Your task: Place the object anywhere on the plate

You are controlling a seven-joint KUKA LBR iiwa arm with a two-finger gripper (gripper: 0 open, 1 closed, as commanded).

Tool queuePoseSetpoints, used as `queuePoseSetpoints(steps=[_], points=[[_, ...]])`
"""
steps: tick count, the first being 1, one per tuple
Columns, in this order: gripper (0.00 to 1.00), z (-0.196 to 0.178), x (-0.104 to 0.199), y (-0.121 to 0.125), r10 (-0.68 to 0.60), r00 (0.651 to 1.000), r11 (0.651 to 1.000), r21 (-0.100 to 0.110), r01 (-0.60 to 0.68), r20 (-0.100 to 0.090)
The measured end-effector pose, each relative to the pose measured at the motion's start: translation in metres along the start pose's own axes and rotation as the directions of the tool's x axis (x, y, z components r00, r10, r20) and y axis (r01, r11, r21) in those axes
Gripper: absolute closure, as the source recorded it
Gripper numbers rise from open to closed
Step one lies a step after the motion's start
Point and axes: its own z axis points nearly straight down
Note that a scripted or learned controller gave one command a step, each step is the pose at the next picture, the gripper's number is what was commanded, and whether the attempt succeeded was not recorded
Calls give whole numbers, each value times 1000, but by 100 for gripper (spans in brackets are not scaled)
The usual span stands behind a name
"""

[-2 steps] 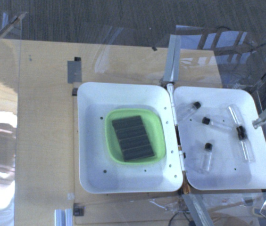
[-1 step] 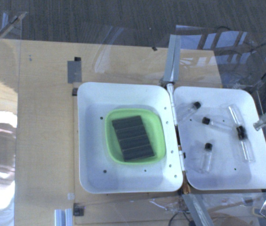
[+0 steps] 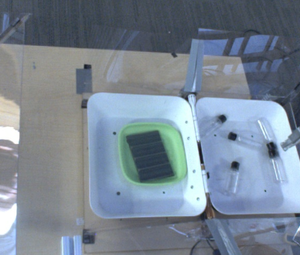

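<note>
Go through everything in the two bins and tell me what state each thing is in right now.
Green plate: sits in the left bin, carries the dark ridged block.
Dark ridged block: lies flat on the plate, turned at a slant.
Clear vials: four with black caps, lie scattered in the right bin.
Gripper: at the right bin's right edge.

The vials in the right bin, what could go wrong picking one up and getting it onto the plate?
1. The vials are clear and thin, lying flat, and may roll or slip from a grasp.
2. Two vials cross near the end effector, so grabbing one could drag the other.
3. A dark ridged block covers most of the green plate, so a vial could roll off it.
</note>
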Motion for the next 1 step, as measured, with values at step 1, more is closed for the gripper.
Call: queuePoseSetpoints(steps=[1], points=[[0,-12,0,0,-21,1000,1000,0,21,-1]])
